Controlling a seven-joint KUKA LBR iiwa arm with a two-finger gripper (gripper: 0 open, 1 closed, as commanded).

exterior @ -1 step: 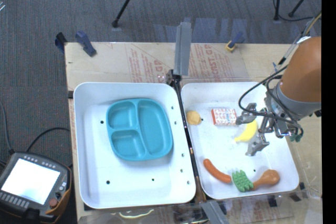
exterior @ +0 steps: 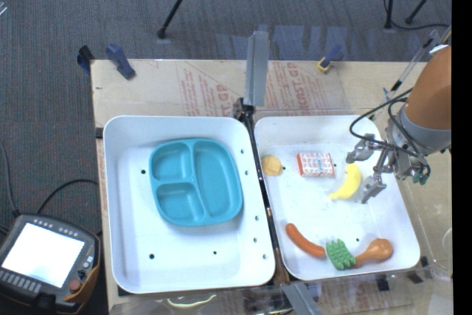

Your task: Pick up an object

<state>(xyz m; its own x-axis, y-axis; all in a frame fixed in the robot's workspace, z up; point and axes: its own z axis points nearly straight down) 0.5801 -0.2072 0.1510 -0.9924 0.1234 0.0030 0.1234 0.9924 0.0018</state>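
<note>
In the right bin [exterior: 295, 262] lie a yellow banana [exterior: 346, 183], a red-and-white packet [exterior: 315, 164], a small tan bun [exterior: 272, 166], an orange sausage [exterior: 305, 240], a green ridged piece [exterior: 340, 254] and a brown drumstick [exterior: 373, 251]. My gripper [exterior: 366, 172] hangs at the bin's right side, just right of the banana, fingers spread apart with nothing between them. One fingertip [exterior: 357, 155] sits above the banana's upper end, the other [exterior: 370, 189] to its lower right.
The left bin [exterior: 125, 247] holds a blue three-compartment plate [exterior: 196, 181]. A grey post [exterior: 257, 74] stands behind the divider between the bins. Clamps [exterior: 119, 60] sit on the bench's back edge. A teach pendant [exterior: 44, 258] lies at lower left.
</note>
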